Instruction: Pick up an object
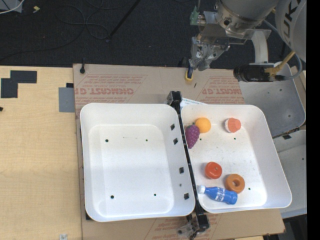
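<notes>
Risk entry: tool (pixel 196 64) raised beyond far rim of right bin (pixel 270 134); finger state impossible to tell.
Orange ball (pixel 202 125) touching purple grapes (pixel 192 135) against bin divider (pixel 181 149); likely fouled, glancing descent there.

The arm (pixel 250 4) comes in from the top right, its orange band seen at the upper edge. The wrist points down, and the hand (pixel 192 71) hangs above the far edge of the table, beyond the far rim of the bins.
</notes>
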Available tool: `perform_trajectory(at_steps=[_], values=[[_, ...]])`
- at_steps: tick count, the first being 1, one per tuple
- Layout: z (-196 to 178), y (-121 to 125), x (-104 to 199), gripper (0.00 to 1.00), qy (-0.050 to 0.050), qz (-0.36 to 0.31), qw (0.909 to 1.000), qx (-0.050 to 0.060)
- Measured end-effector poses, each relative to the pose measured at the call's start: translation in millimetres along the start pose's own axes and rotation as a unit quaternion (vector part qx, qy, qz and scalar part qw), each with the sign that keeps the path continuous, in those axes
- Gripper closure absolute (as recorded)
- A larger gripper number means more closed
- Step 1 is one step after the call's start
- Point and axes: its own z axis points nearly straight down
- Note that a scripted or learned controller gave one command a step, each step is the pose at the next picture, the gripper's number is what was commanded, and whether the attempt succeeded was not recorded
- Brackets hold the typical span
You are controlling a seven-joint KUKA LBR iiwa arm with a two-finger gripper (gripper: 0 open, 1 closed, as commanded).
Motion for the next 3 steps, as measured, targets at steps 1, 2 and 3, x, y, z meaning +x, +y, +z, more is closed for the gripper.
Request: perform_trajectory(at_steps=[1, 2, 3], values=[[-14.8, 0.0, 10.1, 1.0, 0.0, 0.0, 1.0, 0.0], [-27.0, 0.0, 13.3, 1.0, 0.0, 0.0, 1.0, 0.0], [-51.0, 0.0, 16.1, 1.0, 0.0, -0.001, 1.0, 0.0]])
